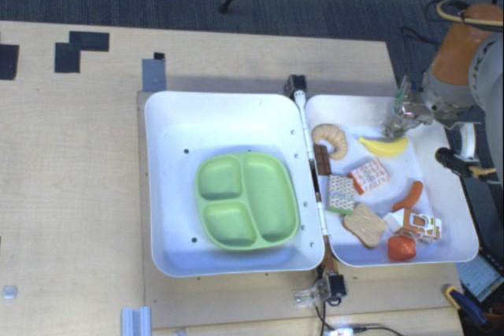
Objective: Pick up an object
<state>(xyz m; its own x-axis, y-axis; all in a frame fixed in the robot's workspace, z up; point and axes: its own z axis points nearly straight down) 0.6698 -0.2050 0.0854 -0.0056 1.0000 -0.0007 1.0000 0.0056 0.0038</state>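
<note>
My gripper (397, 127) hangs over the far right part of the right bin (461, 204), its tips just above the right end of a yellow banana (382, 145). Nothing shows between its fingers. In that bin also lie a croissant (331, 139), a brown chocolate bar (321, 159), a red and white carton (368, 175), a green patterned packet (341, 193), a slice of toast (364, 225), an orange sausage (408, 196), a small white carton (424, 227) and a red tomato (402, 247).
The left bin (169, 169) holds a green divided tray (247, 200). A metal divider (309, 161) runs between the bins. The arm's orange band (460, 43) rises at the far right. Black patches (79, 49) mark the bench at the left.
</note>
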